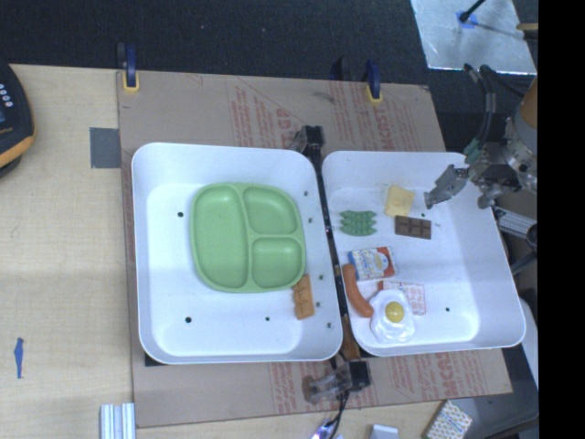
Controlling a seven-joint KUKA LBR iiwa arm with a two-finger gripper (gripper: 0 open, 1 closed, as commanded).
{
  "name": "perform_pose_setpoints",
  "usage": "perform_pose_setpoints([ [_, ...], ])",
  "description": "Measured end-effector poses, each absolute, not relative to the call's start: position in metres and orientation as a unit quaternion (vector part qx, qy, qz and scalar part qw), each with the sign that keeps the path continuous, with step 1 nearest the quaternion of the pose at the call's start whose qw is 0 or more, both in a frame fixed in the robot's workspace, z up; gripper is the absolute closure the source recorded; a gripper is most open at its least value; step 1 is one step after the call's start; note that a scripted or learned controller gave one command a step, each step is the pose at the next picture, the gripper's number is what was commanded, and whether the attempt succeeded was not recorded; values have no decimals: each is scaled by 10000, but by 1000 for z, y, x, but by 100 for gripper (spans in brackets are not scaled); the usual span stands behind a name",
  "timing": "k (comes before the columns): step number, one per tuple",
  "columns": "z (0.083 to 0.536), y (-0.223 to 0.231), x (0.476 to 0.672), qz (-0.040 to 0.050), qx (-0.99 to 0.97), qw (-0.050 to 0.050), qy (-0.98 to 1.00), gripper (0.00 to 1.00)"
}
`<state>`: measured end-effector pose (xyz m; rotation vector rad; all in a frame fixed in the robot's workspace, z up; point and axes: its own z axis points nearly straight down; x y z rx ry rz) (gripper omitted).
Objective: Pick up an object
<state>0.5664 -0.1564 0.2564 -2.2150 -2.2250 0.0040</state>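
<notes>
So the claw (442,188) is hanging over the right bin (484,273), can't tell how it's set. Yellow cheese slice (399,200) sits just beside it, chocolate bar (413,229) right below. Further off: green pea pod (357,221), sausage (357,292), fried egg (393,316). Green divided plate (247,236) is well away.

Gripper (445,187) above right bin (484,273), near cheese slice (399,200) and chocolate bar (413,229)
</notes>
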Motion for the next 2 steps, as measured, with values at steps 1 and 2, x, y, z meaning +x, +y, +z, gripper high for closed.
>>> perform_pose_setpoints([
  [1, 186, -158, 582, 33, -7050, 35, -7092, 0],
  [2, 88, -156, 597, 18, -7039, -3, -7103, 0],
])
